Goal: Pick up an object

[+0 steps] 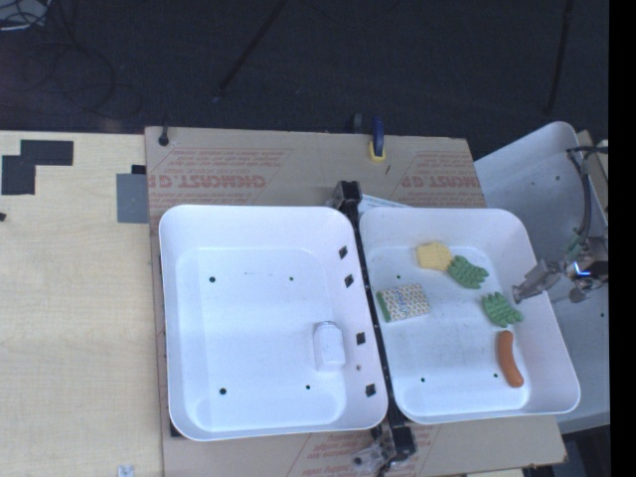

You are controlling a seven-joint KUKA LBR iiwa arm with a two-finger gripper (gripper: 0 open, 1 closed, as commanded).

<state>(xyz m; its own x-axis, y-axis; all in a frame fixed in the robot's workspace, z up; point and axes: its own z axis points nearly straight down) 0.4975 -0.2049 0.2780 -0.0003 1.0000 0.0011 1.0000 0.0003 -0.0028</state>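
Nearest you, a white cylinder (329, 345) is lying in the left bin (189, 405); sausage (509, 358), two green pieces (501, 309), patterned block (403, 302) and yellow piece (433, 256) are sitting in the right bin (556, 386). You're hovering the gripper (532, 284) at its right rim, fingers spread, gripping nothing. Pick not started.

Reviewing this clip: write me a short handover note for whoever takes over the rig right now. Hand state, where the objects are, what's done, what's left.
Hand: at the right bin's right rim, holding nothing visible; finger state not readable.
Right bin: yellow piece, two green pieces, patterned block, orange sausage.
Left bin: one white cylinder near its right side.
Done: nothing lifted yet.
Left: pick one object; the lower green piece lies nearest the hand.
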